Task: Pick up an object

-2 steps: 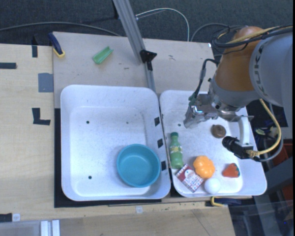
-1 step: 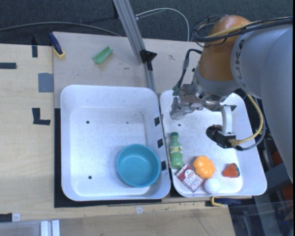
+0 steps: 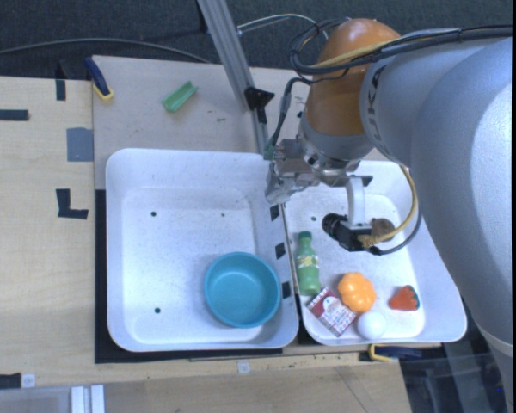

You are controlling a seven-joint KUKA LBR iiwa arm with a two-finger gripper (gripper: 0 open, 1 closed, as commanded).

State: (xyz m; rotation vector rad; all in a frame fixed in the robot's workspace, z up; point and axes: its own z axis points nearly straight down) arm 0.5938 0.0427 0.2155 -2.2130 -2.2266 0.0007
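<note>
My gripper (image 3: 279,183) hangs over the rim between the two bins, near their far end, under the orange band (image 3: 348,76) of the arm. In the right bin (image 3: 439,308), toward its near end, lie a green bottle (image 3: 307,263), an orange fruit (image 3: 356,291), a small red fruit (image 3: 403,298), a white egg-shaped thing (image 3: 371,324) and a red and white packet (image 3: 331,311). A blue bowl (image 3: 241,288) sits in the left bin (image 3: 155,222) at its near right corner. The gripper is above and well short of the bottle, touching none of these things.
A slanted grey metal bar (image 3: 228,41) crosses the bench behind the bins. A green block (image 3: 180,96) and a blue and yellow clamp (image 3: 100,79) lie on the board beyond the left bin. The arm's grey body covers the right bin's far right part.
</note>
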